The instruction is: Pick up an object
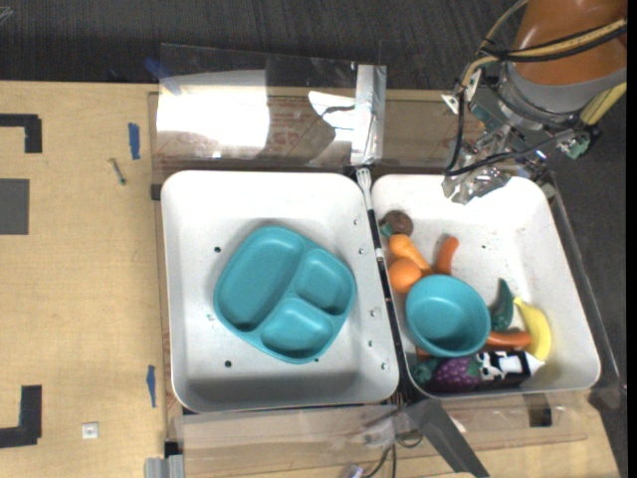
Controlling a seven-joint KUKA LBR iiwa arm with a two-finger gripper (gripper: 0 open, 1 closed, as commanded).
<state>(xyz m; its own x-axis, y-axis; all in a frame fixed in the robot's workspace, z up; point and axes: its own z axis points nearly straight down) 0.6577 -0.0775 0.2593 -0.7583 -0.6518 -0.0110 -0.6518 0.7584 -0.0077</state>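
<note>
Legible text, labels, brands, numbers, signs: none are showing. The teal divided plate is lying unmarked in the left bin. The teal bowl, standing right of that plate in the right bin, is bearing no lettering. The black-and-white item just below the bowl is showing a pattern too small to read. The blue tape marks on the bench left of the plate are carrying no writing.

Arm cut by top edge; pincer fingers unclear.
</note>
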